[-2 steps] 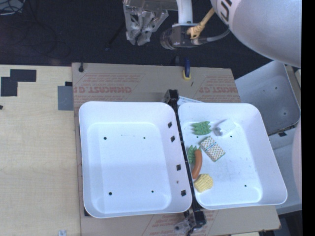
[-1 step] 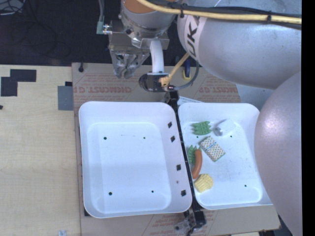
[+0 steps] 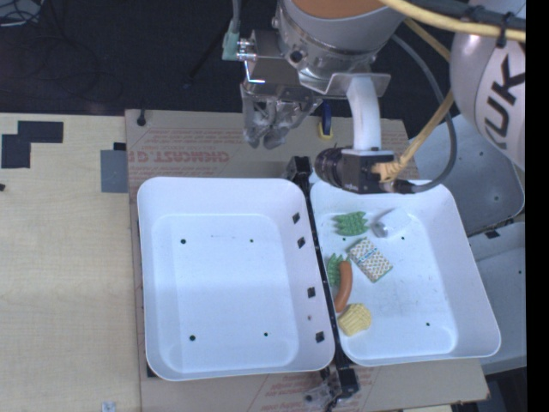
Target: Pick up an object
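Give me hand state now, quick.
Hand: raised above the bench behind the left bin; open or closed cannot be told, and nothing visible in it.

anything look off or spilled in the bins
Nothing looks spilled or damaged. The carrot, corn piece, patterned packet and green pea pod all lie inside the right bin, bunched near its left wall. The gripper hangs above the bench.

Right shallow white bin (image 3: 446, 230): green pea pod (image 3: 349, 223) behind patterned packet (image 3: 371, 259); orange carrot (image 3: 344, 285), yellow corn (image 3: 355, 319) in front.
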Controlling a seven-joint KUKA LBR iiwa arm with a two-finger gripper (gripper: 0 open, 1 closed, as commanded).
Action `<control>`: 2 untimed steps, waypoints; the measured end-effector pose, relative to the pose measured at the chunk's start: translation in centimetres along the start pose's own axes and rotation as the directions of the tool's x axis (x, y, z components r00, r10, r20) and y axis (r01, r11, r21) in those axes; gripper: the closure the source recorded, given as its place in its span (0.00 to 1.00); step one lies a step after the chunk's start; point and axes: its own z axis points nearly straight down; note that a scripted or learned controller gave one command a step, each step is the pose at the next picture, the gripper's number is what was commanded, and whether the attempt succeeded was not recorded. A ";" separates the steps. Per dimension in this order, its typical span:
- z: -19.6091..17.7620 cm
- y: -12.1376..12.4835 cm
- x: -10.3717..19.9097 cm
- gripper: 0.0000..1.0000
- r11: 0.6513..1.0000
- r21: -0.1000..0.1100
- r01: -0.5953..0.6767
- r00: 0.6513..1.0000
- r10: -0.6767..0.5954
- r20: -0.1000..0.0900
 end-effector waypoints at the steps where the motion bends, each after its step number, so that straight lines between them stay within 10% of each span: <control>1: 4.9 11.0 -2.8 1.00 1.000 0.015 -0.009 1.000 0.009 0.011; 2: 13.6 8.8 0.3 1.00 1.000 0.022 0.000 1.000 0.000 0.009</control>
